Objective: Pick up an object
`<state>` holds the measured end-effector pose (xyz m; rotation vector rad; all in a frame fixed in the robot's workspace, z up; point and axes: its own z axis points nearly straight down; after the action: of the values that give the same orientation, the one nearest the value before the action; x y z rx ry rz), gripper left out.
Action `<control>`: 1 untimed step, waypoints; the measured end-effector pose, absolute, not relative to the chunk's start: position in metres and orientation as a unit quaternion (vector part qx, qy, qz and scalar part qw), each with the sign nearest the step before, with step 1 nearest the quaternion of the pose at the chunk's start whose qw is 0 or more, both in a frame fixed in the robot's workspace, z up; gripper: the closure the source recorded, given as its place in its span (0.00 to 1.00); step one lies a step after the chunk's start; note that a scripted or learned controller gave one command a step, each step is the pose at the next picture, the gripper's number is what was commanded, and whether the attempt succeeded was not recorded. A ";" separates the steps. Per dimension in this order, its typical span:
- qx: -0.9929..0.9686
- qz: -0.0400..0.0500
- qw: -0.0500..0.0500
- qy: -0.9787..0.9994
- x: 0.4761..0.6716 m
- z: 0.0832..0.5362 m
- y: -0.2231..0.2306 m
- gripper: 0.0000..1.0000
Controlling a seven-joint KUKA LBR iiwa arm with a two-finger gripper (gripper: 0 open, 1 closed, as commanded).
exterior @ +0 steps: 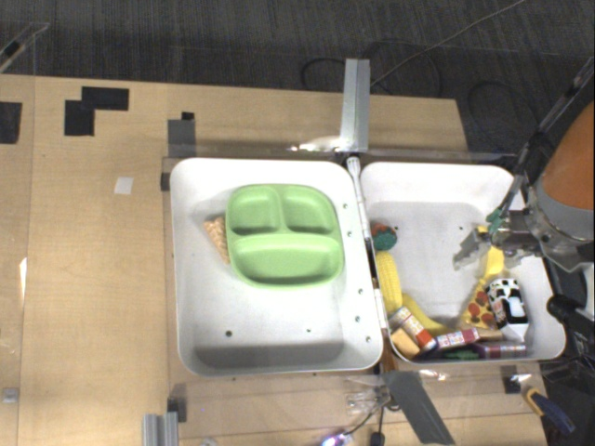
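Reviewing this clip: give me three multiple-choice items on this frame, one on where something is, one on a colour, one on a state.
1. Where does the divided plate lie?
A. in the left bin
B. in the right bin
C. on the bench outside the bins

2. What colour is the divided plate?
A. red
B. green
C. blue

3. How does the corn cob in the right bin stand?
A. upright on end
B. hanging from the gripper
C. lying flat beside the wall between the bins

Answers: 1 A, it sits inside the left bin. 2 B, its surface is light green. 3 C, it rests lengthwise on the bin floor, apart from the gripper.
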<state>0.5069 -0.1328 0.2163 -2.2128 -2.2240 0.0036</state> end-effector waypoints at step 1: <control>-0.694 0.001 0.002 -0.720 0.580 0.151 -0.113 0.00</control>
<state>0.5801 -0.1130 0.1514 -2.1779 -2.2581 0.0042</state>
